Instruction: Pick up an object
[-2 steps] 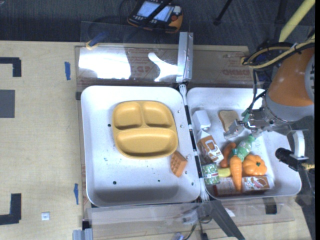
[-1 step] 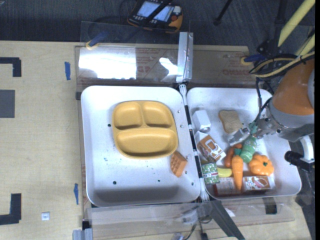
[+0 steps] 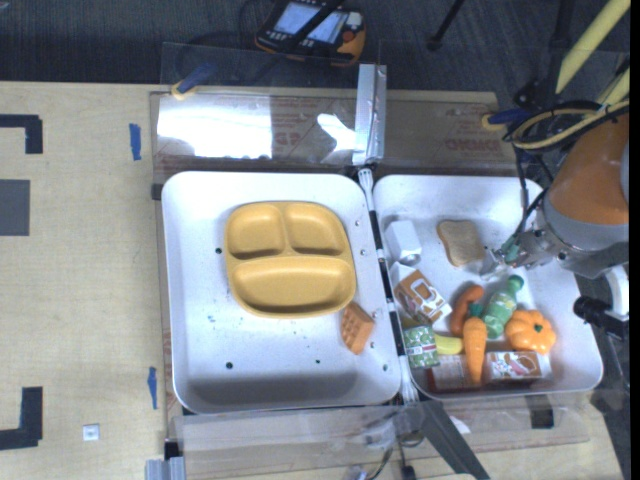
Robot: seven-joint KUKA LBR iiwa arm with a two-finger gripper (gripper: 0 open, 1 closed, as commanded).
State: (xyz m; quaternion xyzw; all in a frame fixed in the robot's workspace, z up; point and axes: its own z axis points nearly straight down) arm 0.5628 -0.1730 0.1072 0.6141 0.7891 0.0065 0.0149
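Observation:
The right bin point(image 3: 570, 376) holds a heap of toy foods: a tan bread slice point(image 3: 460, 241), a white block point(image 3: 403, 238), a brown snack pack point(image 3: 420, 296), an orange carrot point(image 3: 474, 345), a green bottle point(image 3: 501, 308), an orange pumpkin point(image 3: 530, 331) and a red carton point(image 3: 497, 366). My gripper point(image 3: 511, 254) reaches in from the right. It hangs low just right of the bread slice and above the green bottle. I see nothing held in it. A small orange waffle piece point(image 3: 357, 328) lies in the left bin.
The left bin point(image 3: 190, 298) carries a yellow divided plate point(image 3: 290, 258) at its middle. A metal divider point(image 3: 380, 268) separates the bins. A clear plastic sheet point(image 3: 250, 118) lies behind them, and cables point(image 3: 540, 118) hang at the back right.

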